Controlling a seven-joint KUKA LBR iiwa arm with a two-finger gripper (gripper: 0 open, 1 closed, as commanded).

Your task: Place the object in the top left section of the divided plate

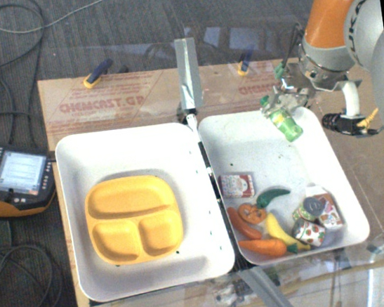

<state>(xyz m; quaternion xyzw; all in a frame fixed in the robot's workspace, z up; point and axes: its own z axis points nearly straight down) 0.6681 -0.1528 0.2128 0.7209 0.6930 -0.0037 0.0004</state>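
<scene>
A yellow divided plate (136,217) lies in the left bin (88,270), with one long section across its top and two smaller ones below. My gripper (282,107) hangs over the far right corner of the right bin (335,164). It is shut on a small green bottle (288,126), which sticks out below the fingers, tilted, above the bin floor. The gripper is well to the right of the plate, beyond the wall between the bins.
The right bin's near half holds a red-and-white packet (237,184), a green pepper (273,196), an orange pepper (246,217), a carrot (263,247), a banana (281,232) and cans (315,208). A teach pendant (16,180) lies left of the bins.
</scene>
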